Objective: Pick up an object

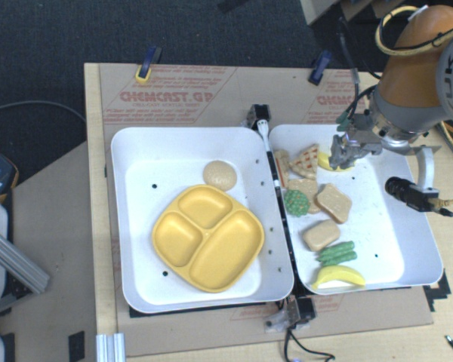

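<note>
Yellow object point(326, 161) mostly hidden behind tool point(346, 155).

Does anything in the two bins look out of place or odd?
One item does: a round beige cookie lies alone in the left bin, just beyond the yellow divided plate, touching or nearly touching its rim. The other food pieces are all clustered in the right bin.

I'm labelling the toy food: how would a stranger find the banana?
Look in the right bin, where the toy food lies. At its near edge, just below the green beans, lies the banana: the one long, curved yellow piece there.
</note>
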Action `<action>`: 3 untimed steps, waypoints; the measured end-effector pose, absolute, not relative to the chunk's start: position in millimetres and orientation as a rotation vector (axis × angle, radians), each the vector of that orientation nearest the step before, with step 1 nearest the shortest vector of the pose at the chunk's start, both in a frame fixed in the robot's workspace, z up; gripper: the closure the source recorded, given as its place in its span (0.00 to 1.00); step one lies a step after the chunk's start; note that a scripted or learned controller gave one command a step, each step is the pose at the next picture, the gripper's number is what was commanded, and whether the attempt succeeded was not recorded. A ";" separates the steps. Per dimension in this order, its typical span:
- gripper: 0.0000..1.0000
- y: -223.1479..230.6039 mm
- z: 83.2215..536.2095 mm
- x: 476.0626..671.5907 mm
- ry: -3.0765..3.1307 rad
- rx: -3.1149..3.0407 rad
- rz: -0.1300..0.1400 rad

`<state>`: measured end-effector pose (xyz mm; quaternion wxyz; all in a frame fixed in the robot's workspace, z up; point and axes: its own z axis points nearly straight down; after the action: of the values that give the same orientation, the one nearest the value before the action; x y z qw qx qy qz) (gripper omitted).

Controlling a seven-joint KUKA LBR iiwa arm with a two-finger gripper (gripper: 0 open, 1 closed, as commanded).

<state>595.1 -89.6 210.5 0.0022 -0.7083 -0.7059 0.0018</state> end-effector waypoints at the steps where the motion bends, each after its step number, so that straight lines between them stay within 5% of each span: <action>1: 1.00 -156.8 128.7 635.9 -2.223 -2.228 -0.004; 2: 1.00 -219.7 88.4 670.0 -2.230 -2.232 -0.007; 3: 1.00 -142.8 84.4 540.0 -2.212 -2.212 0.006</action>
<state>540.0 -142.8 84.4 0.0066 -0.7072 -0.7070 0.0019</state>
